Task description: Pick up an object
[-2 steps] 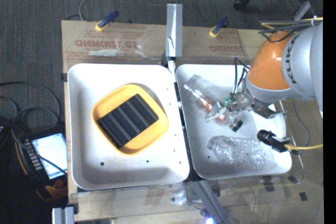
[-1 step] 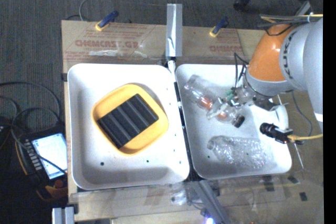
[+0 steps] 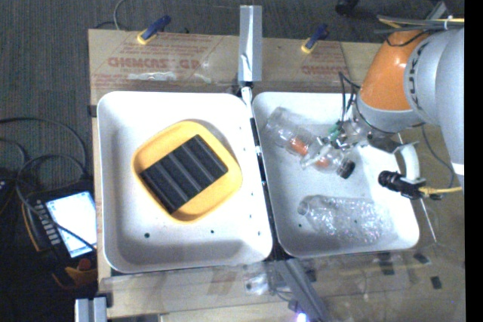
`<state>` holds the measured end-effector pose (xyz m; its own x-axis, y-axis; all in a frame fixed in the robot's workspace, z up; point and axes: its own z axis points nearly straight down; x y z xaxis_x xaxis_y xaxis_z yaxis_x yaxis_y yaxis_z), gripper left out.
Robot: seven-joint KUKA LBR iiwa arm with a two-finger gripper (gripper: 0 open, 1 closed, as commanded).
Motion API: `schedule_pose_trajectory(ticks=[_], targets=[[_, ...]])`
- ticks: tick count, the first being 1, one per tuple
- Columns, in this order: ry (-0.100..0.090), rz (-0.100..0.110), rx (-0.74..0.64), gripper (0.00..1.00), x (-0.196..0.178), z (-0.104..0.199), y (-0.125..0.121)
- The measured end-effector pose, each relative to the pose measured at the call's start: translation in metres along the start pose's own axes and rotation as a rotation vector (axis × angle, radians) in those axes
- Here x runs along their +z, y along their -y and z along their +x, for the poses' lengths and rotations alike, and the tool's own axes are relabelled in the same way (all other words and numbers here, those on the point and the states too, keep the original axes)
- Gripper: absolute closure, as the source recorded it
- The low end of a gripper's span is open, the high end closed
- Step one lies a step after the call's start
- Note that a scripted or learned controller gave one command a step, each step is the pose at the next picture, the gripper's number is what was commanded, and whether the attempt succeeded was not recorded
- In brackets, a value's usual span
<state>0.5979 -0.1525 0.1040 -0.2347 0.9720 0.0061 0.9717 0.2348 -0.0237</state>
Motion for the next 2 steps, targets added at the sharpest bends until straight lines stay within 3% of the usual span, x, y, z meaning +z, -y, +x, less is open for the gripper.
schedule_pose_trajectory(ticks=[1, 2], targets=[[0.008, -0.006, -0.111, 0.0, 0.0, -0.025, -0.012], [0.004, -0.012, -0.154, 0.0, 0.0, -0.038, -0.017]])
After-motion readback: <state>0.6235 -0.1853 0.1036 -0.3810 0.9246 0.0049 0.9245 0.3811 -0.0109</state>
